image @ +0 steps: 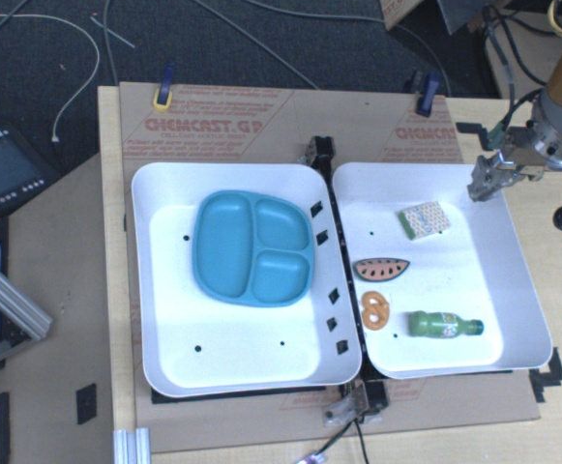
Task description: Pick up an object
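Objects: four small things lie in the right bin (522,288), all well apart from the tool.
Sponge-like block (425,220): green and white with a speckled top, nearest the bin's far side.
Watermelon slice (381,269): toy piece, red with dark seeds, near the bin's left wall.
Pretzel (375,310): brown, just below the watermelon slice.
Green bottle (443,326): lies on its side, cap pointing right, beside the pretzel; its label is too small to read.
Left bin (155,288): holds a blue divided plate (253,248) with three compartments.
Writing: the cardboard sheet (261,109) under both bins carries red print reading "CHEMCAST GP", once behind each bin; the smaller lines cannot be read.
Tool (489,175): hangs over the far right corner of the right bin with nothing between its fingers; how far apart they stand cannot be told.
Arm (561,124): reaches in from the right.
Bench (77,259): pale wood; two blue clamps (164,93) pin the cardboard's far edge.
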Controlling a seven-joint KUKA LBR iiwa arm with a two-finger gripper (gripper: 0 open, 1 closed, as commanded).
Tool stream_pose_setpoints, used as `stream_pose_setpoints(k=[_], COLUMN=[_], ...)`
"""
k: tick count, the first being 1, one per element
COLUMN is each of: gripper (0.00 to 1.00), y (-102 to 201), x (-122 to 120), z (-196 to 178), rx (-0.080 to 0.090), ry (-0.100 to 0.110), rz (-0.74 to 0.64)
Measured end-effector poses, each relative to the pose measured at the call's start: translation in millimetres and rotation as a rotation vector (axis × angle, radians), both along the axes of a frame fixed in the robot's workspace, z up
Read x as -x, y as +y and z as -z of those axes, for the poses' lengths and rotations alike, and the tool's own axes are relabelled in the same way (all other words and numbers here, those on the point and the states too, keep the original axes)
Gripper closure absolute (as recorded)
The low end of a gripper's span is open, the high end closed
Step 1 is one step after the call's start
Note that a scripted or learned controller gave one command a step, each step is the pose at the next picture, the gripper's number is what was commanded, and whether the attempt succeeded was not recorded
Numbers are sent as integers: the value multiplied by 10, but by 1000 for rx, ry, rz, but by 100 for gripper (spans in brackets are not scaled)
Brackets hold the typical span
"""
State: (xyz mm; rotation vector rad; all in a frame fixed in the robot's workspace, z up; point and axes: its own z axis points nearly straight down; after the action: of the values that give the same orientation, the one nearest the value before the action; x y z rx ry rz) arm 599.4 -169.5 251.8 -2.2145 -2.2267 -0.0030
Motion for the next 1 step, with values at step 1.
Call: stream_pose_setpoints(k=[1], gripper=[100], y=[577], x=[-79], z=[-59], rx=[-1], ry=[-1], rz=[-2])
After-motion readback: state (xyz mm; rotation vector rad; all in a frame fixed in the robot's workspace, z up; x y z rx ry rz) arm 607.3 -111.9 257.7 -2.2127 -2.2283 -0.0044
